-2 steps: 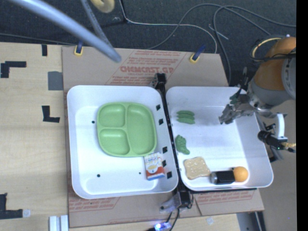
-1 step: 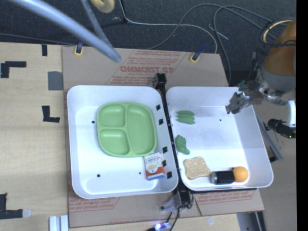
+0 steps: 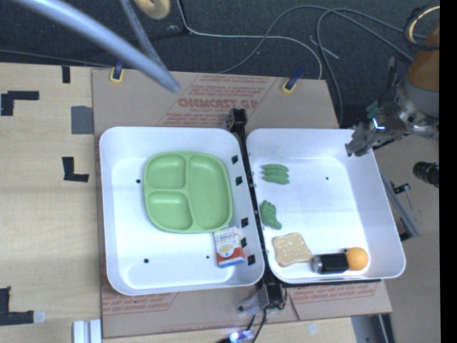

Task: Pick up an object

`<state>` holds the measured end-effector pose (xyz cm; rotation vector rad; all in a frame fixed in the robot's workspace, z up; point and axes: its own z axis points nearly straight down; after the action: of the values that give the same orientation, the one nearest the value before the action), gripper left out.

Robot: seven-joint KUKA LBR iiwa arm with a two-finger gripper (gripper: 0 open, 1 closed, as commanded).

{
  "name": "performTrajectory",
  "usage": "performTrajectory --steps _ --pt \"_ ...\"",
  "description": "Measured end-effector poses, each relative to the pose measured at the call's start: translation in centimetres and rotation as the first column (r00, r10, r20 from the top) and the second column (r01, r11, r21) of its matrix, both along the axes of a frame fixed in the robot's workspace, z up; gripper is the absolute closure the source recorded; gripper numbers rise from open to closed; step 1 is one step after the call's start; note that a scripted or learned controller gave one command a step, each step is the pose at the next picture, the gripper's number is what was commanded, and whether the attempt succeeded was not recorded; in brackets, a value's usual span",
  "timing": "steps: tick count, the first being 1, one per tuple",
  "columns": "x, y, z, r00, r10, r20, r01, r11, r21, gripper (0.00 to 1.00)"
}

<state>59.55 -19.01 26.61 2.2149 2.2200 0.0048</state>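
**Clerk:** While the count runs from largest down, enter first the left bin [image 3: 118,213] and the right bin [image 3: 371,191], side by side on a cardboard sheet [image 3: 214,98].

**Checker:** Left bin contents?

**Clerk:** One green divided plate [image 3: 189,191], three compartments, lying flat; one small carton [image 3: 228,247] just beside its near edge, against the bin's inner wall.

**Checker:** Right bin?

**Clerk:** One slice of toast [image 3: 291,249], one black block [image 3: 330,263] touching an orange ball [image 3: 357,259] — all along the near wall. Two green vegetable pieces, one at [image 3: 275,174], one at [image 3: 270,214], near the inner wall.

**Checker:** The arm?

**Clerk:** Gripper [image 3: 360,143] over the right bin's far right corner, well apart from every item — whether its fingers are spread or pressed together, I cannot tell.
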Motion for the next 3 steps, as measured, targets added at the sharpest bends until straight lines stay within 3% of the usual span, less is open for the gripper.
performTrajectory --steps 2,3 --pt "-2.3 10.5 -2.9 1.000 0.003 -0.009 -0.003 1.000 0.003 1.00" --pt "-2.2 16.7 -3.0 1.000 0.005 -0.008 -0.005 1.000 0.003 1.00"
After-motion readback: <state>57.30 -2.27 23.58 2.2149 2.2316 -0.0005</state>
